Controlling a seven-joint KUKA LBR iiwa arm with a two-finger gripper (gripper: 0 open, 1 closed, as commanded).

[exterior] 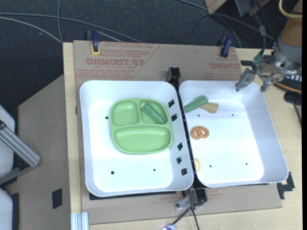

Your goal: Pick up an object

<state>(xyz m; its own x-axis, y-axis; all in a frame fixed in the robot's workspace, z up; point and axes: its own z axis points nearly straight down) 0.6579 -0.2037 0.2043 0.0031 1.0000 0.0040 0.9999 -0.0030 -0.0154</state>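
The pretzel lies flat in the right bin, near that bin's left wall and well apart from the pincer. Just up from the pretzel sit a green piece and a tan wedge, touching or nearly so; a small yellow bit lies below the pretzel, against the divider between the bins. Across that divider, the left bin bears a green tray with a darker green piece in its upper right compartment.

The pincer hangs over the far right corner of the right bin, its two fingers spread apart and with nothing between them. Whether its tips are above the rim or already inside the bin is hard to judge from this slant.

The likely trouble is the crowding along the wall. The pretzel is low and thin, so a descent that stops short would close on air, and one that goes too deep would jam the fingers on the bin floor. A grasp aimed at the green piece could catch the wedge too, or shove both against the wall. The yellow bit sits so tight to the divider that one finger probably has no room beside it. A long reach from the corner also leaves room for a missed aim.
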